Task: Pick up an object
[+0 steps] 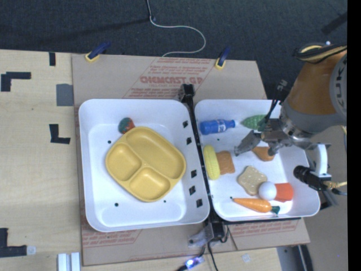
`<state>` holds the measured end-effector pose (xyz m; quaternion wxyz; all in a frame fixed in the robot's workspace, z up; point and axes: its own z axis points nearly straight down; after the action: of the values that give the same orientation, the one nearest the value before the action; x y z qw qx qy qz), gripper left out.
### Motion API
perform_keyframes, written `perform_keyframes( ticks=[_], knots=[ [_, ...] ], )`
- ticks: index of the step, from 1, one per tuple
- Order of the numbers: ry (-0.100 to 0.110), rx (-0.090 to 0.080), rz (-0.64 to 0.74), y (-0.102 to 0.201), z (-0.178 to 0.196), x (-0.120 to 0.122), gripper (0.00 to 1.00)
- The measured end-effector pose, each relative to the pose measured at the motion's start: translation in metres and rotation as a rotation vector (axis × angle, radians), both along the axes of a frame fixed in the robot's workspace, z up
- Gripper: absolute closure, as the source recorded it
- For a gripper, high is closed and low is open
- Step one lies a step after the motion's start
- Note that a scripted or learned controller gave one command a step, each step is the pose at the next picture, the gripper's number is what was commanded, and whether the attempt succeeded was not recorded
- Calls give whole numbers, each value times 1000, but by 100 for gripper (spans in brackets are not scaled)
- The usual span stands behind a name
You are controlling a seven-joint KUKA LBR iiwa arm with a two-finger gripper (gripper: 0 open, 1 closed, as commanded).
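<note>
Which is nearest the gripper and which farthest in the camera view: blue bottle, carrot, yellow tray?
From the gripper:
1. Blue bottle, just to its left, at the right bin's top-left.
2. Carrot, below it, by the right bin's near edge.
3. Yellow tray, far left, in the left bin.

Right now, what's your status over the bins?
Gripper hovering over right bin, fingers spread, nothing between them. Orange piece directly below, not grasped. Green item and blue bottle close beside.
</note>
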<state>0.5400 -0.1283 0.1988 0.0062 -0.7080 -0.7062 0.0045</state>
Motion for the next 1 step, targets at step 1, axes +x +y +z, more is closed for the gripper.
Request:
perform_keyframes(
  ticks=[1],
  knots=[
    [-13, -2, 3, 0, 7, 3, 0]
  ],
)
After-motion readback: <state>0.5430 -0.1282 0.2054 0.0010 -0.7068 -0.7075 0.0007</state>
